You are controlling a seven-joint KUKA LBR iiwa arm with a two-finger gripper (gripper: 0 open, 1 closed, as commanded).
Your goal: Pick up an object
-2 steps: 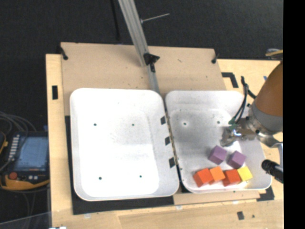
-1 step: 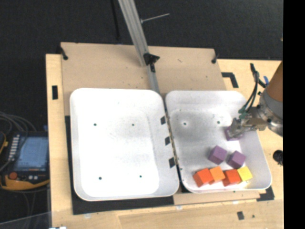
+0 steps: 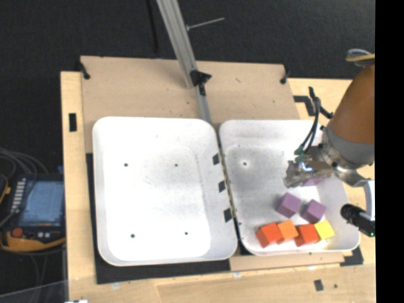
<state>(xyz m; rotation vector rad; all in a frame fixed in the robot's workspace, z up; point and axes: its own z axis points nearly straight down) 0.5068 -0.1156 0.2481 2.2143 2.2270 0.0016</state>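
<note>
Viewed from above at a slant: a wooden bench (image 3: 139, 87) bearing two shallow white bins side by side. Reaching in from the right, the grey arm (image 3: 356, 115) with its orange band, bent down over the right bin (image 3: 252, 131). Hangs there with the gripper (image 3: 302, 174) low above the right half of that bin, about midway between its far and near walls. Cannot tell from this angle whether the pincer is apart or together. Just under and right of its tip, a patch of pale purple (image 3: 310, 182), possibly a block, too blurred to be sure and not clearly clamped.

Near side of the gripper, and apart from it, two purple blocks: the left purple block (image 3: 289, 204) and, close beside it, the right purple block (image 3: 312, 210). Nearer still, along the bin's near wall, a row of four packed closely together: from left to right, a red-orange block (image 3: 270, 233), an orange block (image 3: 288, 230), a second red-orange block (image 3: 307, 233) and a yellow block (image 3: 324, 230).

To the left, the left bin (image 3: 151, 169), white with a few dark dots. At the far side, a slanted metal rail (image 3: 177, 30) running down to the gap between the bins. Off the bench at far left, a handheld device with a blue screen (image 3: 41, 204).
</note>
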